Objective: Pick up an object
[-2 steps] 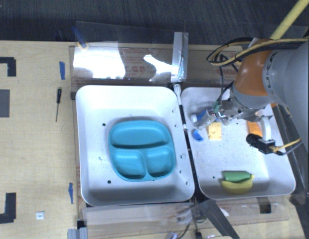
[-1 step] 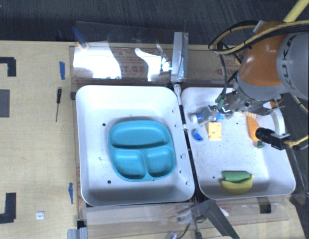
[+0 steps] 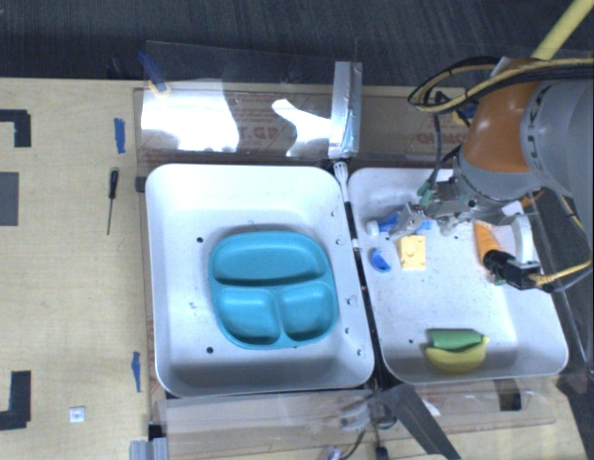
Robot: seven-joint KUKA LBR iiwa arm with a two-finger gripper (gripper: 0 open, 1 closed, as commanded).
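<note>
Yellow block [image 3: 412, 252] lies in the right bin [image 3: 469, 305], just below my gripper [image 3: 423, 217]; it looks light, stiff and squarish, so I'd pinch its flat sides. I cannot tell how the gripper stands.

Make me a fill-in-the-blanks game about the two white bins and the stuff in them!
1. The blue divided tray lies in the ____ bin.
2. The tray has ____ compartments.
3. The small yellow block lies in the ____ bin.
4. The green and yellow sponge lies near the right bin's ____ edge.

Missing words: left; three; right; front
</note>
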